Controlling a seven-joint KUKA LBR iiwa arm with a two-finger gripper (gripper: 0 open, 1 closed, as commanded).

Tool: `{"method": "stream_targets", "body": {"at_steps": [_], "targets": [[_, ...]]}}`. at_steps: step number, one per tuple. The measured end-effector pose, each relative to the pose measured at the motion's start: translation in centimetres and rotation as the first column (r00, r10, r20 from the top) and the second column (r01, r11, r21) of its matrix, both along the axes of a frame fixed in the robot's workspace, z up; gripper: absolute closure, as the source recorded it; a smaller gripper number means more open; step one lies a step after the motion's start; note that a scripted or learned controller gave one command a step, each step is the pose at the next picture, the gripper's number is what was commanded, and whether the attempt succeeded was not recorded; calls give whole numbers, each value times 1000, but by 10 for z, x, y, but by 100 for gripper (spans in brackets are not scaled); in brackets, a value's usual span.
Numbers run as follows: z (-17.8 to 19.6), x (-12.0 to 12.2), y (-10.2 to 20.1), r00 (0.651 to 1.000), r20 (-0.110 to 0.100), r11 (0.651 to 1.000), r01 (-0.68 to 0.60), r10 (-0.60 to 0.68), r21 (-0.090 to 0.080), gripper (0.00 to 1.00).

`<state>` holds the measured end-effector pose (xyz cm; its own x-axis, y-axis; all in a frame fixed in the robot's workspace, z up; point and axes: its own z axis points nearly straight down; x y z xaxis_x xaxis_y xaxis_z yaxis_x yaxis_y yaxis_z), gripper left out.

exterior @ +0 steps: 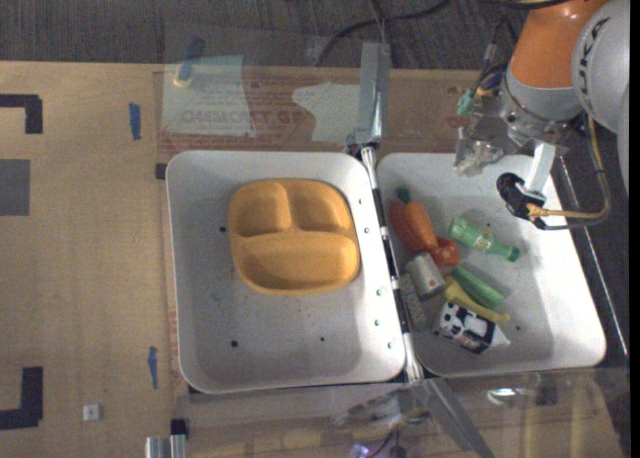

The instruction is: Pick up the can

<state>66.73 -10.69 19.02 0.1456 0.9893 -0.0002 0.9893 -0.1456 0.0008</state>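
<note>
The can [425,274] is a small grey metal cylinder lying on its side in the right bin [560,306], close to that bin's left wall. An orange carrot [413,225] lies just above it and a small red piece [446,252] touches its right side. My gripper [478,156] hangs over the far edge of the right bin, well up and to the right of the can, with nothing seen in it.
Also in the right bin are a green bottle [483,240], a green piece [480,286], a yellow banana [470,303] and a black-and-white carton [466,327], crowded around the can. The left bin [200,326] holds an orange divided plate [293,235]. A black cable [520,201] dangles from the wrist.
</note>
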Motion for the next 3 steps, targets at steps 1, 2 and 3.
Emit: {"method": "stream_targets", "body": {"at_steps": [1, 2, 3], "targets": [[43, -6, 11, 990, 2, 990, 138, -138, -1, 100], [41, -30, 25, 980, -3, 980, 199, -199, 1, 100], [66, 0, 83, 983, 0, 983, 185, -185, 0, 100]]}}
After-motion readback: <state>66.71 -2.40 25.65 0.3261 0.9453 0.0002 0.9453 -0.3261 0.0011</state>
